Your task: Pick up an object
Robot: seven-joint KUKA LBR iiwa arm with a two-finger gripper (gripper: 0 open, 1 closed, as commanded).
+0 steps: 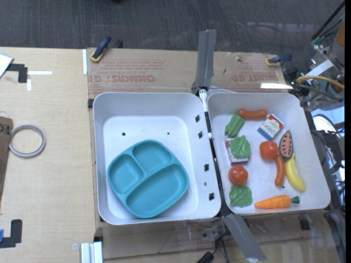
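The right white bin holds several toy foods. A red sausage and a green pod lie at its far side, next to a small carton. Mid-bin are a watermelon slice, an orange-red tomato and a leafy green piece on a small box. Nearer the front lie a red tomato, a green leaf, a carrot, a banana and a thin orange pepper. The left bin holds a teal divided plate.
Cables and hardware crowd the bench's far right edge beside the right bin. A grey post rises behind the seam between the bins. A tape roll lies on the wooden table at left, and a blue clamp sits on the cardboard.
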